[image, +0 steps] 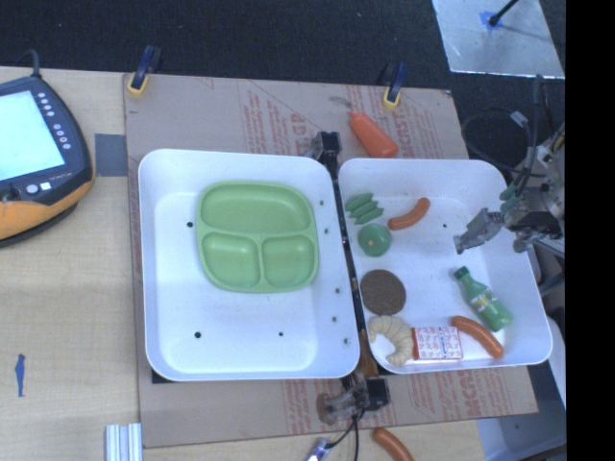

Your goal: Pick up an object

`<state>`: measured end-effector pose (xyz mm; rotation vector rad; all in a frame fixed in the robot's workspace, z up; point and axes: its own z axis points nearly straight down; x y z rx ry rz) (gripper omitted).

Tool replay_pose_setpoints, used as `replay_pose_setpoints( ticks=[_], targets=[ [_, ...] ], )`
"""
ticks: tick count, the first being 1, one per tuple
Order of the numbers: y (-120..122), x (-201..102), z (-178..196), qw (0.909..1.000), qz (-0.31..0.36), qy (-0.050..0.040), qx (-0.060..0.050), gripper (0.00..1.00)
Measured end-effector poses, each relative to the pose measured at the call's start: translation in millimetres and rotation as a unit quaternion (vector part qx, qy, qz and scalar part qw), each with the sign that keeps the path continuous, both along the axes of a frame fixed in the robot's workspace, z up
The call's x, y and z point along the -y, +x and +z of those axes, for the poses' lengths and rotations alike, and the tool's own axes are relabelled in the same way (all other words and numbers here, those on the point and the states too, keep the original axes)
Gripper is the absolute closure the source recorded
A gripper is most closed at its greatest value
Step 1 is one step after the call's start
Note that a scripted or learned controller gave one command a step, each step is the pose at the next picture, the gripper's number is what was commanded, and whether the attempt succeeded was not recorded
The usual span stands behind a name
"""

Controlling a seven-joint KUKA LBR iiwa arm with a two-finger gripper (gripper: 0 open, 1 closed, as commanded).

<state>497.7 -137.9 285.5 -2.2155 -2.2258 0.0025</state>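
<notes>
Camera view: gripper [478,230] at right bin [437,169] right edge, above bare floor; whether claw clenched or released, cannot tell. Nothing seen between fingers. Candidates in right bin: green bottle [482,299] nearest below, sausage [408,213] left, cookie [382,291], croissant [392,333]. Green tray [258,235] in left bin [240,363]. Judgement: arm staged at rim, likely entry for descent.

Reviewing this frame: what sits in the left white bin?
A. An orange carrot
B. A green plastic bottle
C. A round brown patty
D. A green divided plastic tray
D. The green divided plastic tray lies alone in the left white bin; the green plastic bottle and round brown patty are in the right white bin, and the orange carrot lies outside on the cardboard.
</notes>
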Motion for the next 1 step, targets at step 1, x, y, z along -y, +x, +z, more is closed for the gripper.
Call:
replay_pose_setpoints(
  ticks=[1],
  targets=[
    [66.5,-75.5,-95.0,1.0,0.001,-0.0003,-0.002,0.0]
  ],
)
